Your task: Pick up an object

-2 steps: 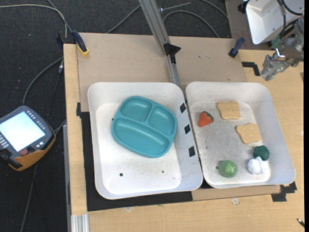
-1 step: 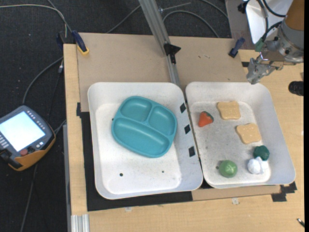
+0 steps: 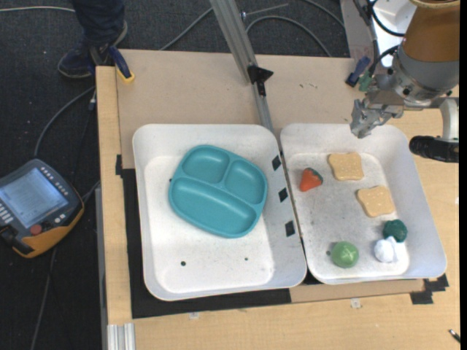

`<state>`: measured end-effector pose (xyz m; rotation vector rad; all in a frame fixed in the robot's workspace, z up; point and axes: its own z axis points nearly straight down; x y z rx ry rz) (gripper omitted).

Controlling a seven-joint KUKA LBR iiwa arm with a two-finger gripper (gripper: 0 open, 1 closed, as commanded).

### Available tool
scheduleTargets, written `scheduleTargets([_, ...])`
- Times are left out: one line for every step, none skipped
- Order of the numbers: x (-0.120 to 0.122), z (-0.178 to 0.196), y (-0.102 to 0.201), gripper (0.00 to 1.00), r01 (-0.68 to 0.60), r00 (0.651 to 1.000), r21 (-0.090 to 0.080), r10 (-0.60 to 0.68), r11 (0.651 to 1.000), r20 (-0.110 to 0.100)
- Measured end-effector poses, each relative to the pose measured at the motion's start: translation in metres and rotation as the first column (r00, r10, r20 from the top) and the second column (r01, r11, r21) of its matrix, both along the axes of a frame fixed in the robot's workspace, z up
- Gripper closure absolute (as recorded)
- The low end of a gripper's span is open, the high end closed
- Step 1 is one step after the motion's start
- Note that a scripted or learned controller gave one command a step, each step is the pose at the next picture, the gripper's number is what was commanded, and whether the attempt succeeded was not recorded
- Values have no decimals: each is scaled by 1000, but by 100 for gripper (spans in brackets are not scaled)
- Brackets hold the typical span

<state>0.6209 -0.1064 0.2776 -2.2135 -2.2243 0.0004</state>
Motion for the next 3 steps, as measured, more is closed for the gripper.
scheduleTargets([-21, -1, 47, 100, -1, 1000, 0, 1, 1000, 1])
scheduleTargets([-34, -22, 104, 100, -2, 1000, 1, 2, 1000, -2])
scheduleTargets([-51, -24, 154, 100, -1, 1000, 1, 1, 1000, -1])
